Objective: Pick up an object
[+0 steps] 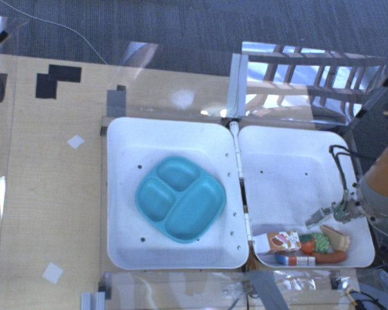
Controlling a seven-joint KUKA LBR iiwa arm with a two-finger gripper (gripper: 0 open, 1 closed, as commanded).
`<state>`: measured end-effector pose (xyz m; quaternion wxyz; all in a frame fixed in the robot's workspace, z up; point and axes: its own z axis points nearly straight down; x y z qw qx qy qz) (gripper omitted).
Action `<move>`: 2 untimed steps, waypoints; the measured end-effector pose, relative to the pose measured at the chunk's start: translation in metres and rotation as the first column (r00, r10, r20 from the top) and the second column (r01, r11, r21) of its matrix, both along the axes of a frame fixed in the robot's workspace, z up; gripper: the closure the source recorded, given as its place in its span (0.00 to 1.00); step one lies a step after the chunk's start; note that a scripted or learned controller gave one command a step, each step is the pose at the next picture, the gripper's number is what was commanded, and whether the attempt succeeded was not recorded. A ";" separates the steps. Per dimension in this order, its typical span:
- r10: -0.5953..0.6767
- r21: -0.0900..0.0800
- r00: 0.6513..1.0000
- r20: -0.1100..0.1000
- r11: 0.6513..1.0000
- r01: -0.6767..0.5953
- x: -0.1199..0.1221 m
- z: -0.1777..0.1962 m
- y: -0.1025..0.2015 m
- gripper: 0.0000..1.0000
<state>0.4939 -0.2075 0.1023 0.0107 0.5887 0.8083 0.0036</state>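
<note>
Low in the right bin [290, 155], sausage [327, 257] long axis left-right; gripper [327, 216] above.

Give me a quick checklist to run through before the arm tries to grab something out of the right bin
1. Objects to pick present: ok, a cluster of toy food items lies along the near edge of the right bin.
2. Gripper over the right bin: ok, just above the cluster's right end.
3. Anything between the fingers: cannot tell, too small and blurred.
4. Single item isolated for a clean grasp: not ok, items touch and overlap.
5. Blue divided plate out of the way: ok, in the left bin.
</note>
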 end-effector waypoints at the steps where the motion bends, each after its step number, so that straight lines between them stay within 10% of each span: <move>1: 0.124 0.003 0.992 -0.011 0.992 -0.124 0.052 -0.014 0.002 0.00; 2: -0.178 0.006 0.984 -0.016 0.984 0.178 -0.006 0.057 0.003 0.00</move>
